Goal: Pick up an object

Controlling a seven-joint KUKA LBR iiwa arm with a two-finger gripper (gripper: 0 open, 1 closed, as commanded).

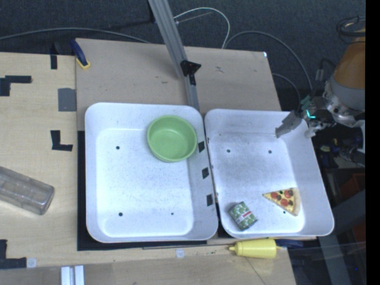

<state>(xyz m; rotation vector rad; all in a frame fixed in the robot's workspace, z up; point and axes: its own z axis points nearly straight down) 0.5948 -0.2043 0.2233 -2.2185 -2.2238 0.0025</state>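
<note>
A green bowl (172, 138) sits at the back right of the left bin (107, 177). In the right bin (249, 159), a pizza slice (283, 199) lies near the front right, and a small green patterned packet (242, 215) lies at the front. My gripper (290, 125) hangs over the right bin's back right corner, well away from the pizza slice and the packet. Nothing shows between its tips.
A yellow bottle (256, 249) lies on the bench just in front of the right bin. A clear plastic tube (24, 190) lies at the far left. A grey pole (172, 34) slants across the back, above the bins.
</note>
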